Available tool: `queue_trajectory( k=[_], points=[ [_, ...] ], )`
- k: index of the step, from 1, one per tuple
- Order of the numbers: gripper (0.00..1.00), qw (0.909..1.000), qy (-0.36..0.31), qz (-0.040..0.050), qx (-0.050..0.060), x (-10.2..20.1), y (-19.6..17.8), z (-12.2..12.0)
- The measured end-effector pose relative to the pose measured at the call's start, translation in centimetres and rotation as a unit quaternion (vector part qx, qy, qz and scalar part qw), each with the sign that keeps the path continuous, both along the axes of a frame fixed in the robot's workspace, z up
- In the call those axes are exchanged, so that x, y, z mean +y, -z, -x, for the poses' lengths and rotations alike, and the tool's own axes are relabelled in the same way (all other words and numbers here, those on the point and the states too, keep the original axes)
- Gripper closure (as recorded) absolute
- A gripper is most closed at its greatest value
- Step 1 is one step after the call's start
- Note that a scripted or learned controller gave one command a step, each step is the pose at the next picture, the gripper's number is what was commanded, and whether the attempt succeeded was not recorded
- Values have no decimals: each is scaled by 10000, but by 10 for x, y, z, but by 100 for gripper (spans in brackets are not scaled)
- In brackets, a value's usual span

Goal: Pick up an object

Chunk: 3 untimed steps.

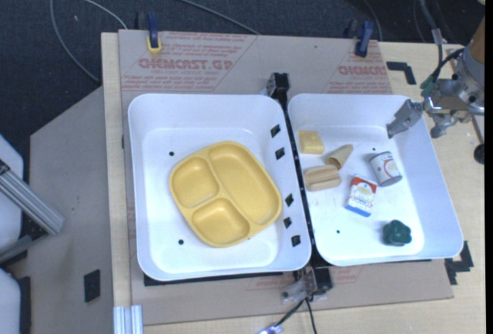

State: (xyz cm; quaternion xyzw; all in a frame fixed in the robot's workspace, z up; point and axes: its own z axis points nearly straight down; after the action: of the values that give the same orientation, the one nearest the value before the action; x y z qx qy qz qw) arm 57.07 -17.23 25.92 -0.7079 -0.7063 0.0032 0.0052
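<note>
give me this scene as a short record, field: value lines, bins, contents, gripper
left bin: yellow divided tray
right bin: yellow block, two tan pieces, small can, red and white carton, green object
gripper: over the right bin's upper right corner, apart from all items
held: nothing seen

1. Arm (471,71) enters from the right edge of the camera view, at upper-right; just its wrist end is in frame
2. Wrist hardware is grey metal, with cabling running up along it
3. Gripper (402,121) is carried at the left end of the wrist, angled down and to the left
4. One grey finger (400,120) is visible, slanting down-left
5. Nothing seen between the gripper's fingers; a gap, if any, can't be made out from this angle
</note>
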Motion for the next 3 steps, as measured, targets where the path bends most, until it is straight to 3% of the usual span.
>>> queue_trajectory(
  k=[1, 3],
  points=[
    [0, 10000, -15, 12, -58, 0, -6, -2],
    [0, 10000, -12, -2, -22, 12, 95, 1]
  ],
)
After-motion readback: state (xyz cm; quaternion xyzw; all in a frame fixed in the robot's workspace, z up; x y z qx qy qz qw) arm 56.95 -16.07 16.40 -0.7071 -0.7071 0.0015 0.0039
